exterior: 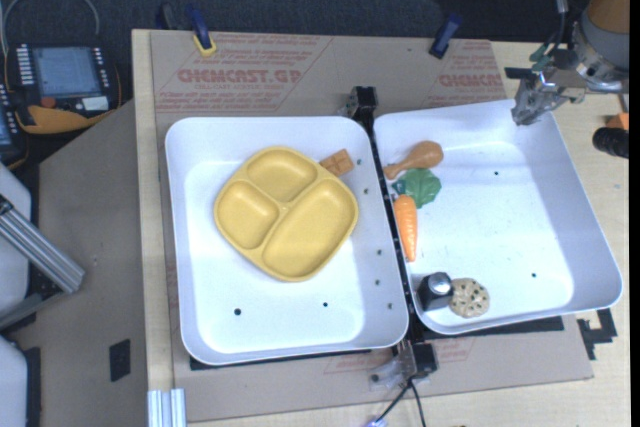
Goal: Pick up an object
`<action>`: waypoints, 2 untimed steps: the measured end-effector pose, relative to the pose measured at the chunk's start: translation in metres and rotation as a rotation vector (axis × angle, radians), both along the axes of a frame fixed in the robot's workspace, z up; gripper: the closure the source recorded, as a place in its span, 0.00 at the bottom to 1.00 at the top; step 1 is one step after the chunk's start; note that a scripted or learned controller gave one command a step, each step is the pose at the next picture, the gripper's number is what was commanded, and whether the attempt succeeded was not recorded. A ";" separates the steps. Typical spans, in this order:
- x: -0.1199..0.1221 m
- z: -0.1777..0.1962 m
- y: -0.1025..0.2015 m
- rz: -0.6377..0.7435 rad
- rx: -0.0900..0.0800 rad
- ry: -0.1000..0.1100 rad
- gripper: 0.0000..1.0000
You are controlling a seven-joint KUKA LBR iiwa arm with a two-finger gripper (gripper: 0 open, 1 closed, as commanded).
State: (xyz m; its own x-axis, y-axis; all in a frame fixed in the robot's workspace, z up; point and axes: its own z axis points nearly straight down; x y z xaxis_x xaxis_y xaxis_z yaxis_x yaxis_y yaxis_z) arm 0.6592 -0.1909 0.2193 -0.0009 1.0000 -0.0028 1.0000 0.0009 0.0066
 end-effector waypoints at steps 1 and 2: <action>-0.022 -0.009 0.050 0.004 0.005 0.010 1.00; -0.041 -0.011 0.110 0.005 0.006 0.010 1.00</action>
